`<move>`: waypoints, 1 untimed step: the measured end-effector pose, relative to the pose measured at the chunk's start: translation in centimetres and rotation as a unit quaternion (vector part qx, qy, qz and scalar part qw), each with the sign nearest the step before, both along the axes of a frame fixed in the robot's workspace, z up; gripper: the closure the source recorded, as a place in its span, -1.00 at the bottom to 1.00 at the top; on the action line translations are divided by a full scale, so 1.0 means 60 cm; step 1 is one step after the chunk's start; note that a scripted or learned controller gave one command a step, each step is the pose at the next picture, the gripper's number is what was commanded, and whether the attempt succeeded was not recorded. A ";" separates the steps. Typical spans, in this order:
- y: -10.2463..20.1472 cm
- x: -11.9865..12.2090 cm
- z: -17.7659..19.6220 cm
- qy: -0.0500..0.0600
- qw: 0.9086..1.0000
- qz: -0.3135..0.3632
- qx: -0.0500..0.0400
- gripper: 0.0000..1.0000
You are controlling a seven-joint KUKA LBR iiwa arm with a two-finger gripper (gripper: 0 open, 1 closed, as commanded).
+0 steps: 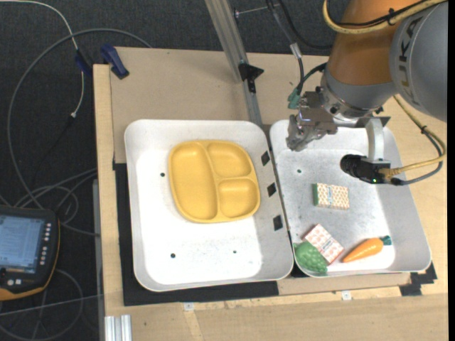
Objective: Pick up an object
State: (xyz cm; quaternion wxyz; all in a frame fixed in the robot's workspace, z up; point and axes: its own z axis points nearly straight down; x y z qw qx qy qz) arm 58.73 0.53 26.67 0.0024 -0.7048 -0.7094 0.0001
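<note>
The right bin point(398, 212) holds a small patterned box point(331, 196) near its middle, a red-and-white checked packet point(324, 241), a green round item point(311, 257) at the front left corner, and an orange carrot point(365, 249) at the front. My gripper point(304, 131) hangs over the far left part of this bin, well behind the patterned box, with nothing visible in it. A yellow divided plate point(213, 180) lies in the left bin point(149, 254).
A slanted metal post point(234, 45) rises behind the bins. A black sensor with a yellow cable point(366, 169) hangs from the wrist over the right bin. Cables and a tablet point(25, 244) lie on the floor at left.
</note>
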 end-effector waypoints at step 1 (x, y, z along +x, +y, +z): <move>0.074 -0.042 -0.001 0.000 1.000 0.000 0.000 1.00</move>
